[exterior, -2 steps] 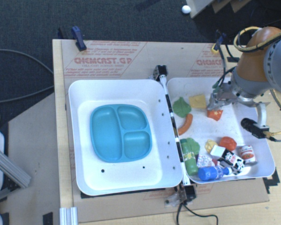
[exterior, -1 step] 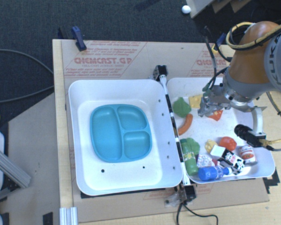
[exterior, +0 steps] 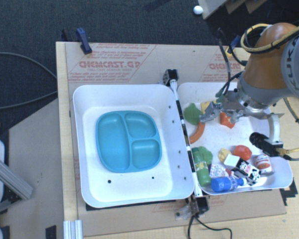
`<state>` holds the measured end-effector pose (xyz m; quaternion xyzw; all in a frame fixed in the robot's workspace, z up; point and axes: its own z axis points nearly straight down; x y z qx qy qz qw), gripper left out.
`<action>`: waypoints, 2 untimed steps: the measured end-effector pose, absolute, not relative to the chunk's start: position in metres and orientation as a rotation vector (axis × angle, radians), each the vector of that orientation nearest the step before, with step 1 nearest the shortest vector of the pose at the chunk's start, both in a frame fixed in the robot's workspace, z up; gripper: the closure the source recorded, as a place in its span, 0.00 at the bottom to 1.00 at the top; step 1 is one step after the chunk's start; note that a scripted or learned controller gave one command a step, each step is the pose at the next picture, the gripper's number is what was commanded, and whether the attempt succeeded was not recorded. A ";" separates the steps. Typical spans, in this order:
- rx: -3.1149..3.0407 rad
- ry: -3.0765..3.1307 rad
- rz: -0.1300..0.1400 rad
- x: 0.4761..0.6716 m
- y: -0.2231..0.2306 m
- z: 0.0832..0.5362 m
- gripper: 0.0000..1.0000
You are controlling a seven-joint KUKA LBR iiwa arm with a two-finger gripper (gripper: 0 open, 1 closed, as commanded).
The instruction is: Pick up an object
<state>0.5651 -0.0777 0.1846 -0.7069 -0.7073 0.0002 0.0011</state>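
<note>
Grey arm (exterior: 269, 66) with an orange band reaches in from the view's right. The end effector (exterior: 213, 113) sits low over the upper left part of the right bin (exterior: 199, 91). Cannot tell if it is wide or narrow, and nothing is clearly gripped. A small red-orange piece (exterior: 227, 120) lies just beside the end effector, toward the arm; contact unclear. A round green toy (exterior: 192, 114) is on the other side of the end effector, against the bin's left wall. A yellow bit (exterior: 206, 106) shows just above it, and a curved orange carrot-like toy (exterior: 198, 132) lies just below. Lower along the left wall sits a lumpy green vegetable toy (exterior: 202, 157). The rest is clustered at the bin's lower edge: a blue bottle (exterior: 223, 184), a dotted white item (exterior: 217, 171), a white block (exterior: 231, 162), a small yellow toy (exterior: 223, 154), a red tomato-like toy (exterior: 242, 151), a black-and-white spotted item (exterior: 249, 172) and a red-and-white can (exterior: 262, 162), mostly touching or close together. The left bin (exterior: 164, 178) holds a blue divided plate (exterior: 128, 141), lying flat near the middle. Both bins sit side by side on the bench (exterior: 109, 63), which is covered with red-printed cardboard. A blue clamp (exterior: 83, 40) is at the bench's top left corner, and a black clip (exterior: 170, 76) is at the top between the bins.
</note>
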 end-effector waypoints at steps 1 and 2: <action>-2.226 -2.226 -0.007 0.607 -0.117 0.099 0.00; -2.222 -2.224 -0.001 0.667 -0.145 0.120 0.00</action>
